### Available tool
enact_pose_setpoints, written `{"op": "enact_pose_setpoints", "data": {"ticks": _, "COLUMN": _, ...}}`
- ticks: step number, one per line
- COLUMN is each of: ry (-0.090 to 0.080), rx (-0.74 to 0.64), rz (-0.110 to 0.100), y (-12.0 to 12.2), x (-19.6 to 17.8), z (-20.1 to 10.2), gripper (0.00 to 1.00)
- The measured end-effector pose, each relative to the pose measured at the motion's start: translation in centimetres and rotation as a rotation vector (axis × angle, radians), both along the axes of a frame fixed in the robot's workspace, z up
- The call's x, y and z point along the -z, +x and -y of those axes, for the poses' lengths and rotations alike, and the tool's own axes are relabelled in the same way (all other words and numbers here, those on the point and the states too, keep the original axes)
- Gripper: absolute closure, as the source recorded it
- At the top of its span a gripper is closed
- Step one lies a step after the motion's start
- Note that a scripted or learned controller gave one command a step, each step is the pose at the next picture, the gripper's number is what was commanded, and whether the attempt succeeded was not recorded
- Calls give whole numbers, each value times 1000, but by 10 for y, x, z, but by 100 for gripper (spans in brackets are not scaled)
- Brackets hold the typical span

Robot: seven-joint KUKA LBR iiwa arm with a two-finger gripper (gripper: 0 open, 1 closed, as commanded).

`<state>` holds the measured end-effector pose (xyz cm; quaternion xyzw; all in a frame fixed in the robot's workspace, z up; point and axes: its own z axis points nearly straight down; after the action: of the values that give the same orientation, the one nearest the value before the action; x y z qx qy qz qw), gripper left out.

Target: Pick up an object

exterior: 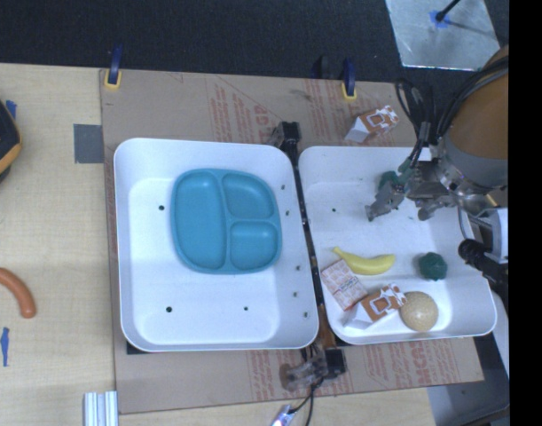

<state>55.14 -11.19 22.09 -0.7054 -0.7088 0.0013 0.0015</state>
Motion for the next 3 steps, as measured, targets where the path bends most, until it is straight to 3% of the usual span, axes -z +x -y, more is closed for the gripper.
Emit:
{"op": "enact_pose_setpoints", "data": {"ticks": 1, "ry": -2, "rx": 3, "rz": 2, "y": 35, "x": 22, "z": 76, "gripper": 0}}
{"op": "enact_pose_setpoints", "data": {"ticks": 2, "ry": -1, "rx": 1, "rz": -1, "y": -30, "x": 130, "z": 100, "gripper": 0}}
{"op": "enact_pose_setpoints", "data": {"ticks": 3, "ry": -1, "rx": 1, "rz": 4, "y": 30, "x": 43, "z": 100, "gripper": 0}}
